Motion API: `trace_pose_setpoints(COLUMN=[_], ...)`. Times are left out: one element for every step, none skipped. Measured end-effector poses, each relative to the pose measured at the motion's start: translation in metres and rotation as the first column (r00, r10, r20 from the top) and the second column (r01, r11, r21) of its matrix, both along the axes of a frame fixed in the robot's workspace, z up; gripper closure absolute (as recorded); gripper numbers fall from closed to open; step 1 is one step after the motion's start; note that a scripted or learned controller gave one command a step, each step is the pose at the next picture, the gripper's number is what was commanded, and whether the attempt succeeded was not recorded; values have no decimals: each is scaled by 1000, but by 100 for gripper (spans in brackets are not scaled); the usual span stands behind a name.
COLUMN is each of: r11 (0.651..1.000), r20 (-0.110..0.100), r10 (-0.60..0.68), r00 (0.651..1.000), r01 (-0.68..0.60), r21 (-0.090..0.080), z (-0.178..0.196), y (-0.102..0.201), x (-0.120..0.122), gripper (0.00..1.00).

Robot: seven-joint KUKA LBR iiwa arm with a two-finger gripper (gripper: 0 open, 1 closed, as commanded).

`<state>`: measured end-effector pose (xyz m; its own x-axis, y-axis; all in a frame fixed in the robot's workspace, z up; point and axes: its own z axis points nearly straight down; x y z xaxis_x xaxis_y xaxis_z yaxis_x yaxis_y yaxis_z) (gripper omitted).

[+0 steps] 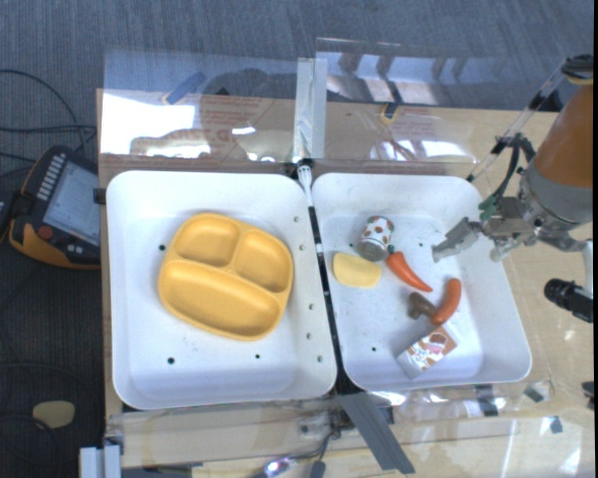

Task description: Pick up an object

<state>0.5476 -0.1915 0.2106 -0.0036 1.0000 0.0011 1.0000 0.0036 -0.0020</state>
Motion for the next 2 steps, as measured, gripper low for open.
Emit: trace_pose_setpoints(r11=[1000,1000], r20=[12,17], r10=[0,1], r00=[1000,1000], r01=[0,-1], r21=[-5,-5], z=[-121,-110], y=[3,3], x=[15,16], gripper=[0,100])
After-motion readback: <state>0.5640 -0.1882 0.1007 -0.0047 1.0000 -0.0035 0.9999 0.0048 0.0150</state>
